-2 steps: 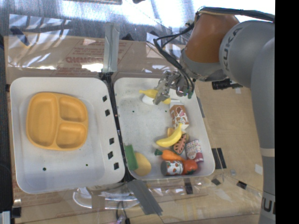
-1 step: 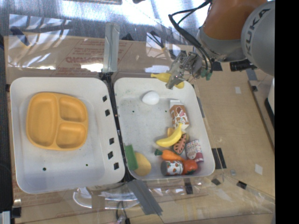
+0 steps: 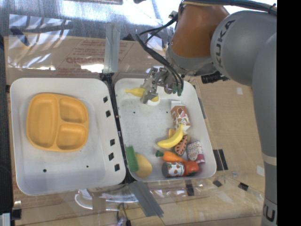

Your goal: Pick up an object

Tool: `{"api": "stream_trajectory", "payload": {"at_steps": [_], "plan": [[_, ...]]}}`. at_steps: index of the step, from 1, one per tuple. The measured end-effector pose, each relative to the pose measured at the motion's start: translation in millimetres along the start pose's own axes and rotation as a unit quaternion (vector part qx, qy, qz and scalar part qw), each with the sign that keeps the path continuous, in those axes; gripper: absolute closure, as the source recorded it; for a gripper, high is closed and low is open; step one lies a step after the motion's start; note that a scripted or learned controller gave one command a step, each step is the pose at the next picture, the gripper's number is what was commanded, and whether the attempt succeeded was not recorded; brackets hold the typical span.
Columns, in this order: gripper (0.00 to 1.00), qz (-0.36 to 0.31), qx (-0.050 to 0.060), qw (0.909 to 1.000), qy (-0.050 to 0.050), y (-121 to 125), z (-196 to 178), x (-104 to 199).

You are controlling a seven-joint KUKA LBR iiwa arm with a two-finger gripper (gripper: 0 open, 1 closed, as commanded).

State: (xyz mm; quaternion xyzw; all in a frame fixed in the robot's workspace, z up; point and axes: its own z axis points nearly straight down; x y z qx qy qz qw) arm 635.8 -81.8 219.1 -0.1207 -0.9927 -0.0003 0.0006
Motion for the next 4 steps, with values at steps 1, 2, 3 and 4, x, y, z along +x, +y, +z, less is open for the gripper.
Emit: {"api": "stream_trajectory", "payload": {"at_steps": [1, 2, 3, 4], "plan": [[1.00, -0.096, 0.001, 0.9953, -0.003, -21, -63, -15], [1.00, -0.194, 0.001, 0.9811, -0.003, -71, -83, -30], [1.00, -0.203, 0.000, 0.9792, 0.000, -47, -30, 33], [1.00, -0.179, 0.001, 0.9839, -0.003, -30, -73, 12]]}}
